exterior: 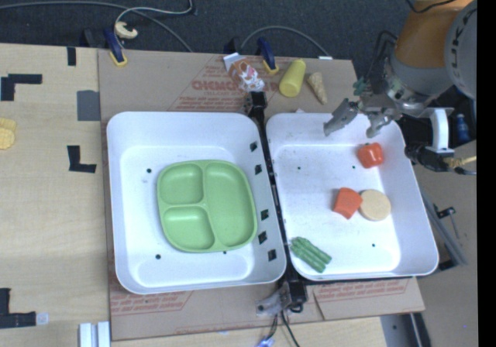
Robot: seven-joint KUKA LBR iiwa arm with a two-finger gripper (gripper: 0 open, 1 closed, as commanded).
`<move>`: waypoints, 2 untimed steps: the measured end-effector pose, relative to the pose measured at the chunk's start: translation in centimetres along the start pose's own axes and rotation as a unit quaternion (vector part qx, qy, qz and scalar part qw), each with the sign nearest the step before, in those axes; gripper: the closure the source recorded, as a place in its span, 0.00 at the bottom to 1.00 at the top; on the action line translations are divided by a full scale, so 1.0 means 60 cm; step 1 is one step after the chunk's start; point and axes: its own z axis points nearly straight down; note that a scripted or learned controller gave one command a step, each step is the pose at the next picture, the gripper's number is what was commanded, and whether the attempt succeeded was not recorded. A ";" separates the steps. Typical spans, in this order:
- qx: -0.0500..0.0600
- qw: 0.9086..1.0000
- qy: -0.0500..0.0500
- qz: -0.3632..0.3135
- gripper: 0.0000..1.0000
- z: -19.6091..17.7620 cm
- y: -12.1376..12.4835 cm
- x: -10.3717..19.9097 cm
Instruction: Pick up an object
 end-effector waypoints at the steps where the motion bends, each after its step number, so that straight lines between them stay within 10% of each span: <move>1: 0.001 1.000 0.000 0.001 0.00 0.239 -0.080 -0.064; 2: -0.004 1.000 -0.002 0.000 0.00 0.252 -0.141 -0.053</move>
